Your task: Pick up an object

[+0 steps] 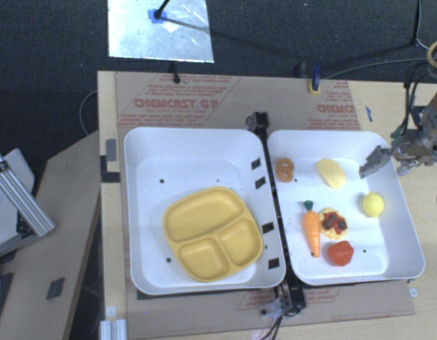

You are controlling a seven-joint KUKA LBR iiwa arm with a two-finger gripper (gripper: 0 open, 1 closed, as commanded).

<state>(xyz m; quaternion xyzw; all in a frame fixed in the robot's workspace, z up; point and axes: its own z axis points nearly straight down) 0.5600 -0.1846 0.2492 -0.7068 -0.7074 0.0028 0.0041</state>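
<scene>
The right bin (399,261) holds several small toy foods: a brown pretzel (285,168), a pale yellow piece (331,173), a yellow lemon (373,204), an orange carrot (312,231), a small pizza-like piece (333,222) and a red tomato (339,253). My gripper (392,163) hangs over the far right rim of that bin, up and to the right of the lemon and right of the pale yellow piece. It stands open with nothing between its fingers, one finger (375,161) slanting down to the left.
The left bin (144,190) holds a yellow three-compartment tray (212,233). A black divider (269,190) runs between the bins. A foil sheet (159,20) lies behind the bench, and cables run at the upper right.
</scene>
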